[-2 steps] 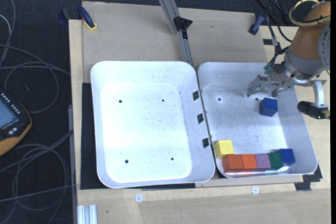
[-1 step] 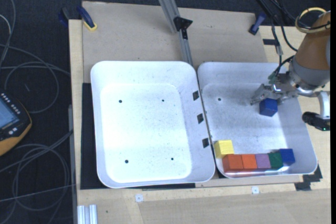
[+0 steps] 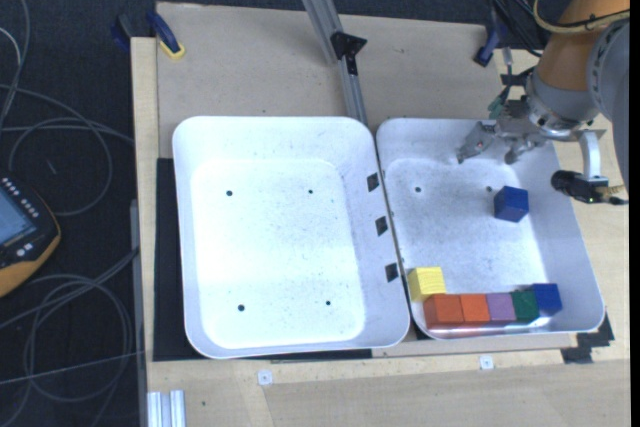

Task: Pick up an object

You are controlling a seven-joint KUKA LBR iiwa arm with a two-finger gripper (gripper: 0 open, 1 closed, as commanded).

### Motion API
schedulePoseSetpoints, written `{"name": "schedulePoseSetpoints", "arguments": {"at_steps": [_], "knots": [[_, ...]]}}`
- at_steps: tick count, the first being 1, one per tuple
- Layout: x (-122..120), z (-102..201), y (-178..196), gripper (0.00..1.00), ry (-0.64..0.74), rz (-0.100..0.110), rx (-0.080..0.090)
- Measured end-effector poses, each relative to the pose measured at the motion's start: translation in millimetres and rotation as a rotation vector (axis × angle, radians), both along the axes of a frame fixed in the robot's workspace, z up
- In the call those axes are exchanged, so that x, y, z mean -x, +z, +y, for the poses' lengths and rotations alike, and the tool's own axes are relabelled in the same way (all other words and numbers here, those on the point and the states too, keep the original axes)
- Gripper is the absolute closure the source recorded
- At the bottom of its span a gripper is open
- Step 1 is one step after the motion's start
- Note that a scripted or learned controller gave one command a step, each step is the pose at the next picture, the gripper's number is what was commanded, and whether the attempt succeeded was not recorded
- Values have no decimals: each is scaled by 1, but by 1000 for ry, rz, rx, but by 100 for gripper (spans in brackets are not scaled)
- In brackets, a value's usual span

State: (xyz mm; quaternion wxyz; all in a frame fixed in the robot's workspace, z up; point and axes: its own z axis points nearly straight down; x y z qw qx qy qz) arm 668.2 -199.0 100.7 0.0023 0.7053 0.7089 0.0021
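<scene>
The pincer (image 3: 497, 147) hangs over the far edge of the right bin (image 3: 575, 255), its fingers spread apart with nothing between them. The nearest candidate for the task is the lone blue cube (image 3: 511, 203), which sits on the bin floor a little toward the near side of the pincer and well apart from everything else.

To do this step well, I would judge that the arm should bring the pincer straight over that cube and come down vertically, with the fingers straddling two opposite flat faces and not the corners. The free floor all round it leaves room for both fingers, which makes it an easier pick than the crowded row.

That row lies along the near edge of the right bin: a yellow block (image 3: 427, 281) at the near-left corner, then an orange block (image 3: 459, 309), a purple block (image 3: 501, 306), a green block (image 3: 525, 304) and a second blue block (image 3: 547, 296), touching or nearly touching.

The lone cube has no real long axis. It appears turned slightly askew to the bin walls, so the wrist would need a matching twist. The left bin (image 3: 200, 235) plays no part.
</scene>
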Motion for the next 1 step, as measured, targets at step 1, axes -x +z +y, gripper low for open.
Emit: {"name": "schedulePoseSetpoints", "arguments": {"at_steps": [1], "knots": [[1,-2,12,100,-2,1,2]]}}
